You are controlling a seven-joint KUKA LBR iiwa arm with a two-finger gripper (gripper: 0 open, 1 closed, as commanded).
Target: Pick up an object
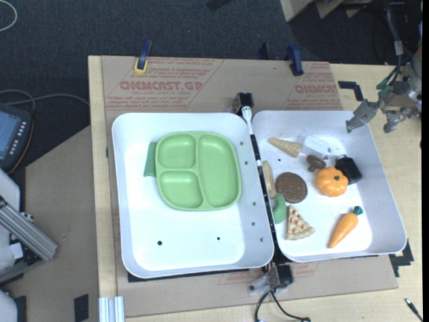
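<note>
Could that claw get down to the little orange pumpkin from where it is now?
Probably yes. The claw hovers open over the right bin's far corner, and the pumpkin lies uncovered from above. A black block touching it might crowd one finger.

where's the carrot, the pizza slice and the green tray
carrot [343, 227], camera view, middle of its orange body
pizza slice [297, 224], camera view, centre of the topping
green tray [198, 170], camera view, ridge between its compartments
</note>
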